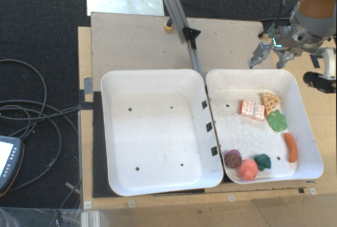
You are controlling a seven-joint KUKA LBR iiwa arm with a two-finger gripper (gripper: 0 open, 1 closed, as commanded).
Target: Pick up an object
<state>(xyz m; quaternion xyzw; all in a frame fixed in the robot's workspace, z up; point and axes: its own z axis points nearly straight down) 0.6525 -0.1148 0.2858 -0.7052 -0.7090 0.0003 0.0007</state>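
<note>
The right bin [301, 110] holds several small toy foods: a pink-and-white block pair [252, 109], a waffle-like wedge [270, 100], a green leaf piece [277, 121], an orange sausage [290, 147], a dark green piece [262, 161], a pink-orange round piece [248, 169] and a dark purple ball [233, 158]. My gripper [271, 58] hangs above the bench just behind the right bin's far rim, open, with nothing between its fingers. It is well clear of all the objects.
The left bin [113, 115] lies beside the right one, with black clips along the shared edge. A grey pole [176, 7] slants across the back of the bench. Cables and a tablet lie on the floor at left.
</note>
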